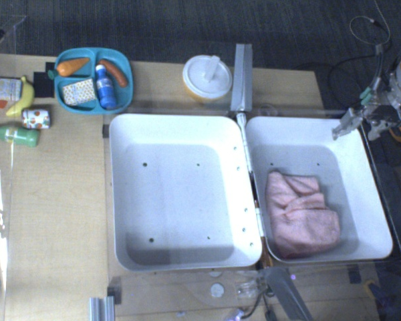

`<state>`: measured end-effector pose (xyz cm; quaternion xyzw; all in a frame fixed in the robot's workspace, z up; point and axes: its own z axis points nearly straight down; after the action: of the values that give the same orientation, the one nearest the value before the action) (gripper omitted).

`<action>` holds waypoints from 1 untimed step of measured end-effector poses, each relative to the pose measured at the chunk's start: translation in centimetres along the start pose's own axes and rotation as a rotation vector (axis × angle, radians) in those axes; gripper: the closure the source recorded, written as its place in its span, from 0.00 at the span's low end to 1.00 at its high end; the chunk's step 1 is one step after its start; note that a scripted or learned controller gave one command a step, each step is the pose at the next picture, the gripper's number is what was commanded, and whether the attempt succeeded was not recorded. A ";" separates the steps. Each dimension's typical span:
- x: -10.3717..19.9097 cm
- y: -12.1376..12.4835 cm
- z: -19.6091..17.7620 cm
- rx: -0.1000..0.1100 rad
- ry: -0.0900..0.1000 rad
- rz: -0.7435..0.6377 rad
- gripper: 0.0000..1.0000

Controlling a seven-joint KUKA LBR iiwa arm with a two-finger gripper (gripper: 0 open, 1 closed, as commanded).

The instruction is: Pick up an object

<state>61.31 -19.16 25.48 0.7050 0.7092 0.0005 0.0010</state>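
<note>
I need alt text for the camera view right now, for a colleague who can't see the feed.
A crumpled pink cloth lies in the right bin, while the arm's tool sits over that bin's far right corner, apart from the cloth. The left bin sits alongside, with a blue tray of toy food and a lidded cup on the bench beyond.

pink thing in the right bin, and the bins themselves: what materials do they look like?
Pink cloth: looks like soft terry or fleece fabric, matte, crumpled into folds with rounded creases. Right bin and left bin: likely moulded plastic, white, smooth with a slight sheen, rounded corners and small dark holes in the floor; painted metal can't be ruled out.
</note>
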 end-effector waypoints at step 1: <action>2.4 -4.6 15.6 -0.006 -0.001 -0.250 0.00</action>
<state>56.75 -16.78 9.86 0.6109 0.7917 0.0019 0.0036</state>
